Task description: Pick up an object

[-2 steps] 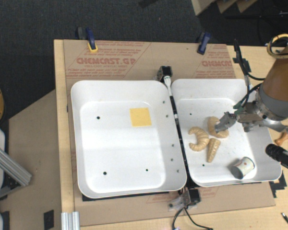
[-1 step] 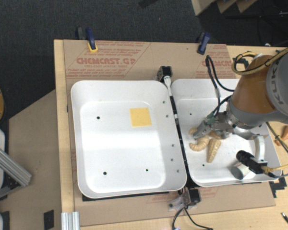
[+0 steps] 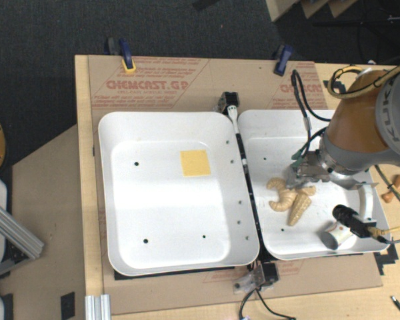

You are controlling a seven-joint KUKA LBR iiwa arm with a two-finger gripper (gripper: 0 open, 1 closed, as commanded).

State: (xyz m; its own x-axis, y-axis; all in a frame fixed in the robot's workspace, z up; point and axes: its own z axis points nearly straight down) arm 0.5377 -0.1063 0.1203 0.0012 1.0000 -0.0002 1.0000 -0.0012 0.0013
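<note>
With the gripper [image 3: 305, 177] low over the tan pieces [image 3: 292, 202] in the right bin [image 3: 273, 145], the jaws' state beyond telling, the approach seems in hand; next, close squarely on one.

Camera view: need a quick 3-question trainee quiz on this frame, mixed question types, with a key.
1. True or false: the yellow square lies flat in the left bin.
2. Multiple choice: the gripper is over A) the left bin, B) the right bin, C) the bench outside both bins.
3. Short answer: what colour are the pieces clustered next to the gripper?

Key: 1 true. 2 B. 3 tan.
</note>
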